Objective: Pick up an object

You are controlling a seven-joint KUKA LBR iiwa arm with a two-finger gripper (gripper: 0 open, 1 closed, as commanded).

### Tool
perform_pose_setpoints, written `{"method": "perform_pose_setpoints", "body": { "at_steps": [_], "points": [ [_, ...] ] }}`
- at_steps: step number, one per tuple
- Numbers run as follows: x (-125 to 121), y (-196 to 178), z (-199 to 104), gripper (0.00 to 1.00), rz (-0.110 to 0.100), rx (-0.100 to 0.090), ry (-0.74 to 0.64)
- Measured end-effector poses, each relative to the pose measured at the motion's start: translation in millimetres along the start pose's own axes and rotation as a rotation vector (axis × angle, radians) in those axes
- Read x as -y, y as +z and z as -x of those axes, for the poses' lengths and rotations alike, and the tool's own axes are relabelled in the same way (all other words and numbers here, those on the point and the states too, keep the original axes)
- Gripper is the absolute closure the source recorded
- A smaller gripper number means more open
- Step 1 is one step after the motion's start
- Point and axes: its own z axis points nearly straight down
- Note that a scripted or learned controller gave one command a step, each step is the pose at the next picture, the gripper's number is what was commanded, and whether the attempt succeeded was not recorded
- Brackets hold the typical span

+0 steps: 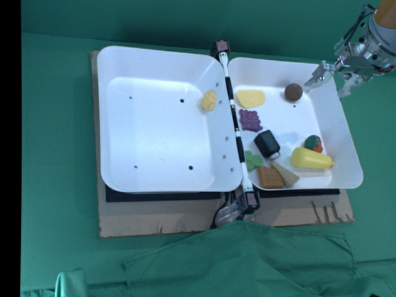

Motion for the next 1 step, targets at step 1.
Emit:
{"method": "perform_pose_setpoints", "body": {
  "at_steps": [1],
  "points": [
    [-32.8, 94.7, -26.0, 0.0, -0.008, -0.001, -0.004]
  ]
}}
